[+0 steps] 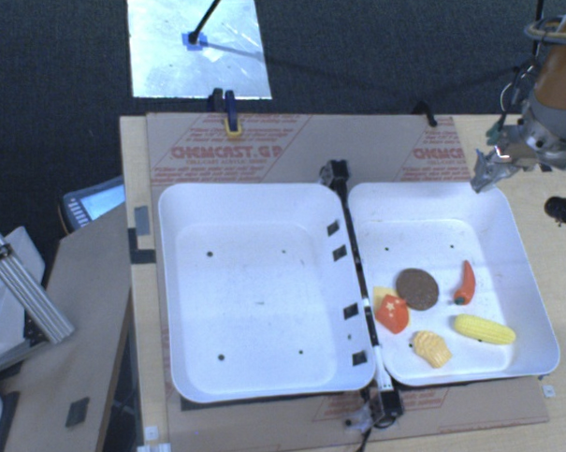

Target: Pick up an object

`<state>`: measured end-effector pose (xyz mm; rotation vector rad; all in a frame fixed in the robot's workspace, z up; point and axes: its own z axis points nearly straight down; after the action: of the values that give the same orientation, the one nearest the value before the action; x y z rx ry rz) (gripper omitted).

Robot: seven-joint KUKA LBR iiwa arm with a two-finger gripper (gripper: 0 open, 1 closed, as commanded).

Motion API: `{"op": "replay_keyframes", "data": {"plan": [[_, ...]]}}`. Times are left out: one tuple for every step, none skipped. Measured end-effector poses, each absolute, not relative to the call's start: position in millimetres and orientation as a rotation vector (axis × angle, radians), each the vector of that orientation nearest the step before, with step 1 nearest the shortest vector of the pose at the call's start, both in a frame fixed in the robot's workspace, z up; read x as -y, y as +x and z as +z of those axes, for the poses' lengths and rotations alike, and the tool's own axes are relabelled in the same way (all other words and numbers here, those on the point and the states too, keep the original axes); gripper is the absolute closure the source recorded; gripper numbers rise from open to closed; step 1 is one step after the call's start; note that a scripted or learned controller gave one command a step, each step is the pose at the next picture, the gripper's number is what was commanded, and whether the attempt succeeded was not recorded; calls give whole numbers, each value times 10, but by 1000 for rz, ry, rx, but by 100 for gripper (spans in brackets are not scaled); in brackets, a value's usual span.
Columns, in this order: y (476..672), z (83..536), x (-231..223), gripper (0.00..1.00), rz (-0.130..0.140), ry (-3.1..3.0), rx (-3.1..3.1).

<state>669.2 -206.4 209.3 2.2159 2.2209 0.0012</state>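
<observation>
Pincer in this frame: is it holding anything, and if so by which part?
Nothing is held. The pincer hangs above the right bin's far corner, apart from the toy foods lying near that bin's front.

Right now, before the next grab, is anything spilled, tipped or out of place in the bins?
Nothing stands out. The brown disc, red pepper, corn cob, tomato piece and yellow piece all lie inside the right bin. The gripper hangs above its far corner.

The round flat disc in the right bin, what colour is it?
Brown; the round flat disc shows clearly in the overhead camera view.
</observation>
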Motion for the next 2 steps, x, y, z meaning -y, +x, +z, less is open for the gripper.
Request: {"op": "replay_keyframes", "data": {"plan": [[6692,2101,2063,100,1,2215,-2222],[6690,2082,2038,100,1,2215,-2222]]}}
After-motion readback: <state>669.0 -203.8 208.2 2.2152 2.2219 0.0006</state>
